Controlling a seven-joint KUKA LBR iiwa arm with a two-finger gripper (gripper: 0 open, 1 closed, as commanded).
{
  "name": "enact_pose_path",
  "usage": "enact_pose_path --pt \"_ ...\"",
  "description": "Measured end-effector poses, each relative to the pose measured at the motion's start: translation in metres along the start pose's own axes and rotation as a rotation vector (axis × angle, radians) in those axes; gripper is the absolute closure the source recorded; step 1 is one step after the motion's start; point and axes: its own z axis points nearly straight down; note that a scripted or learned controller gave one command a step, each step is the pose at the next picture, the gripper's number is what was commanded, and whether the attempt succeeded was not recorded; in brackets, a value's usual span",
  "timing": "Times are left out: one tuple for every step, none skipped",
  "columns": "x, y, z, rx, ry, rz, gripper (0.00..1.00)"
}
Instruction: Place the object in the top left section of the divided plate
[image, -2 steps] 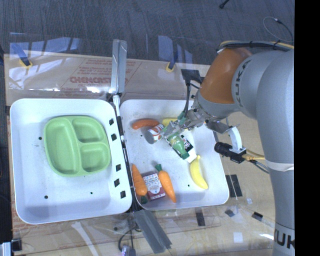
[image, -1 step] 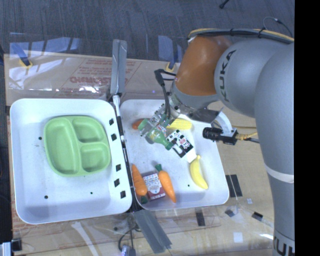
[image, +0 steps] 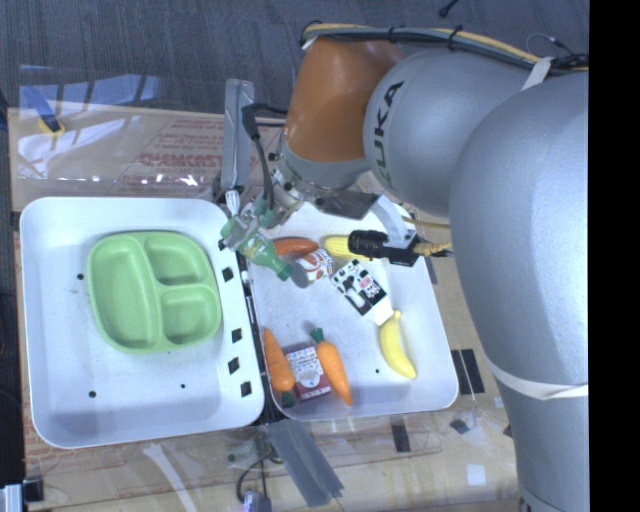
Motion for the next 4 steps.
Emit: enact_pose_path --pt "-0.001 -0.001 0.0 0.001 0.0 0.002 0.0" --pt "-0.001 0.0 -0.01 0.001 -0.001 -0.003 1.0" --pt "-0.014 -0.024 0.027 0.001 0.001 -0.158 1.0" --pt "-0.014 -0.024 0.026 0.001 0.0 -0.158 0.0"
